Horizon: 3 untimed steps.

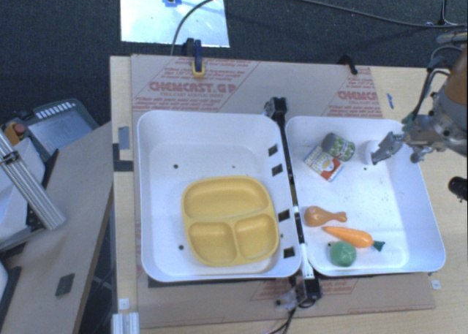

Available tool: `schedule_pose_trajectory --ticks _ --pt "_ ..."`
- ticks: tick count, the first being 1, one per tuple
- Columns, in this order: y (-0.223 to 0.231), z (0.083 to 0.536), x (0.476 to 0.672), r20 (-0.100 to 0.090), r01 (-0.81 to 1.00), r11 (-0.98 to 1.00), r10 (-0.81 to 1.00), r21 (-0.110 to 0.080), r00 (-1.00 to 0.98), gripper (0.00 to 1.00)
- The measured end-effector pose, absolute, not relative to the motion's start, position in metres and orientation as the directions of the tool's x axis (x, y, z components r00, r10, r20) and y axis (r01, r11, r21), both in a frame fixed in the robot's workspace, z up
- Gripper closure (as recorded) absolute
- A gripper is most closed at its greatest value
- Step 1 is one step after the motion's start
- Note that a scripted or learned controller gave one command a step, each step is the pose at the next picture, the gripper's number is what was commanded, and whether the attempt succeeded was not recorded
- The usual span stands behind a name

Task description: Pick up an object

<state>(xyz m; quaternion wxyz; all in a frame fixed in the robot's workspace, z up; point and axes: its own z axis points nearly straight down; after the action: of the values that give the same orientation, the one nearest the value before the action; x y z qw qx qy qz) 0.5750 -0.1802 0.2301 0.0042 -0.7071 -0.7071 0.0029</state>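
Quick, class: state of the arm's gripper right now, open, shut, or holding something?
Two-finger gripper: cannot be told from this view. It sits above the right shallow white bin, beside the small tin can with a green label, with nothing visibly between it.

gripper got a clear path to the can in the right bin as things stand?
Probably yes. The gripper hangs over the right bin, just right of the can, with bare bin floor between. The carrot and the other toys lie nearer the camera.

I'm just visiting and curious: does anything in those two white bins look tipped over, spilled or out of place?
Only the can in the right bin stands out: it lies tipped on its side. The toy drumstick, carrot and green ball lie loose near it, and the yellow tray sits flat in the left bin.
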Motion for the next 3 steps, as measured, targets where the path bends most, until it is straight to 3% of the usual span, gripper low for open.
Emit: schedule_pose_trajectory --ticks 1,3 --pt "-0.18 0.237 0.578 -0.001 1.0 0.003 1.0 0.001 -0.003 0.0" --pt "-0.183 0.14 0.597 0.0 1.0 0.005 1.0 0.0 -0.005 0.0"
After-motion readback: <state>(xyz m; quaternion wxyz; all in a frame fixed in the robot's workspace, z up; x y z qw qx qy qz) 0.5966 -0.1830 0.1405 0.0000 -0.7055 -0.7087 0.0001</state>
